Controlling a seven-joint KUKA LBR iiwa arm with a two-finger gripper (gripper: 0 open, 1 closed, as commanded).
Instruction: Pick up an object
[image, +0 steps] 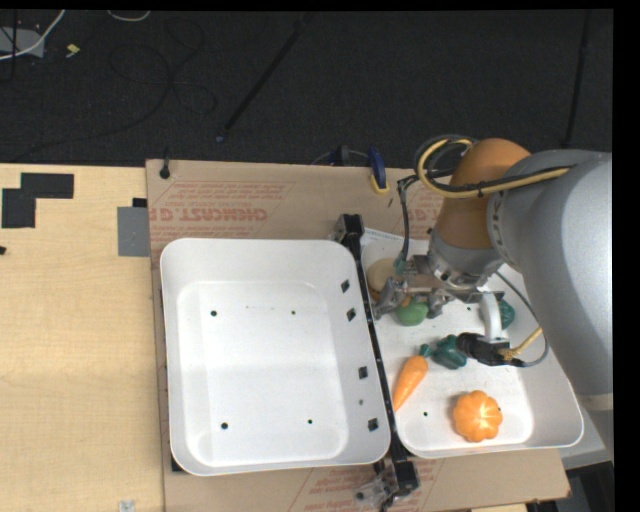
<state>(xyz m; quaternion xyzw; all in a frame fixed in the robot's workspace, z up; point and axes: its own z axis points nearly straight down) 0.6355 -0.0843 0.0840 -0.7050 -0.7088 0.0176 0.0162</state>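
The right white bin (540, 395) holds the loose objects. A small green round object (411, 315) lies near its back left, and my gripper (410, 296) hangs directly over it, low in the bin. A beige round object (379, 273) sits just left of the gripper against the bin wall. An orange carrot (409, 381) lies along the left wall toward the front. At the front of the bin rests an orange pumpkin-like object (476, 416). A dark teal piece (446, 351) lies between the carrot and the arm.
The left white bin (260, 350) stands beside the right one, with a black divider rail (362, 330) between them. The grey arm (560, 260) covers the right bin's back right part. Cables (440, 160) loop above the wrist.
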